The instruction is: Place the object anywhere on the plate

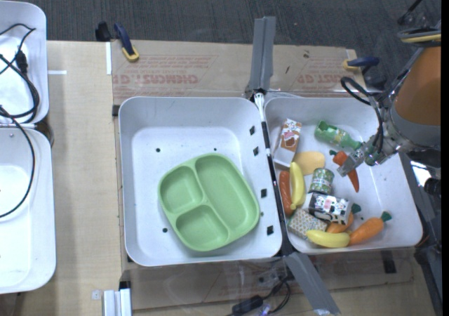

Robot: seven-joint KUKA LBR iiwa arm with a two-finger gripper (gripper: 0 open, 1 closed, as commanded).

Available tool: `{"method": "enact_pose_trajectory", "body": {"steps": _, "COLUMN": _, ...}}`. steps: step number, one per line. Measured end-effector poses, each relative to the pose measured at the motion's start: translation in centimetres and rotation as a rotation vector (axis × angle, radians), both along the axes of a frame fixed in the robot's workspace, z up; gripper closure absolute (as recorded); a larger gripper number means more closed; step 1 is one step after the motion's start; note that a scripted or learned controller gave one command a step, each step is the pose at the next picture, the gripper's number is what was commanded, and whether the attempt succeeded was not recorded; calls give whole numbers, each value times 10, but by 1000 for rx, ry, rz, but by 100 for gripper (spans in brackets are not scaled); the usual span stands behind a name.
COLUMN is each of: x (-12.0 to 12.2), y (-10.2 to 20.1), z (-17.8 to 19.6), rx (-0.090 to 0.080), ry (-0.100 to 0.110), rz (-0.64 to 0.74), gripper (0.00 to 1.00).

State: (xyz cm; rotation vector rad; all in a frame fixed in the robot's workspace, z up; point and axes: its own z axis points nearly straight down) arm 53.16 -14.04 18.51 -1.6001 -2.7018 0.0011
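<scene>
Plate: a green plate [208,202] with three compartments lies in the left bin [140,132], nothing on it.
Right bin: the right bin [403,188] holds toy food, among them a carrot [367,229], a banana [327,239], a can [321,180] and a green bottle [337,136].
Claw: the claw [353,162] hangs over the right bin, above a red pepper [349,170]; whether it grips anything cannot be told.
Desk: the desk [84,167] carries both bins.

Your counter [77,167] carries two white bins side by side, the left bin [140,167] and the right bin [400,195], touching.
</scene>
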Motion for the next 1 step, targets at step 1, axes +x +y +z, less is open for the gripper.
{"method": "enact_pose_trajectory", "body": {"steps": 1, "x": -22, "y": 80, "z": 4, "rx": 0, "ry": 3, "rz": -4, "gripper": 100}}
